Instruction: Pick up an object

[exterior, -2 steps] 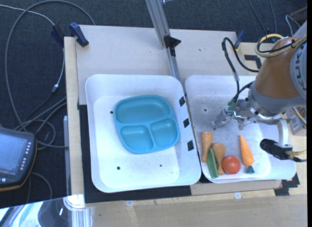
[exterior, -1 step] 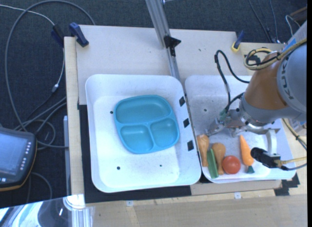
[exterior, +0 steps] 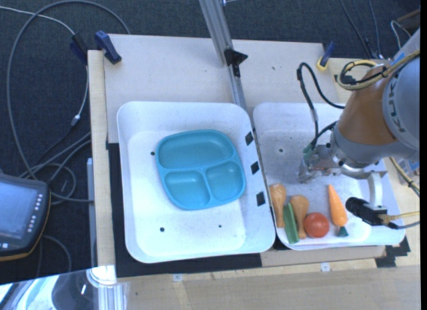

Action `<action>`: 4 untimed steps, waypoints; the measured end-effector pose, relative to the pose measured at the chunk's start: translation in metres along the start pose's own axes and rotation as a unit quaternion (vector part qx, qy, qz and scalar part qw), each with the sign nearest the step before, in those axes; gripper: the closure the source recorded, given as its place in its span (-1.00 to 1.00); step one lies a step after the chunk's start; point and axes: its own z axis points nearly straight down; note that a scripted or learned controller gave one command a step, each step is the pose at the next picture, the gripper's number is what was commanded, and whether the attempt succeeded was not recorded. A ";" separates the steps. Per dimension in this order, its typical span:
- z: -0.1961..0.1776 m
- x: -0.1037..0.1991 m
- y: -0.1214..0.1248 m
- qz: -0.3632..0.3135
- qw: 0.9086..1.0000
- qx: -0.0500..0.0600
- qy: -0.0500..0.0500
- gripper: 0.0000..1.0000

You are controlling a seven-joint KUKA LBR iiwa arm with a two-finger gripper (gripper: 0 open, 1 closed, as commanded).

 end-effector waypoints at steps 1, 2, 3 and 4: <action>-0.047 0.000 0.010 0.000 1.000 -0.003 -0.002 1.00; -0.096 -0.001 0.003 0.000 1.000 -0.003 -0.001 1.00; -0.150 -0.001 0.005 -0.001 1.000 -0.004 -0.002 1.00; -0.137 0.041 0.026 -0.002 1.000 -0.001 -0.001 1.00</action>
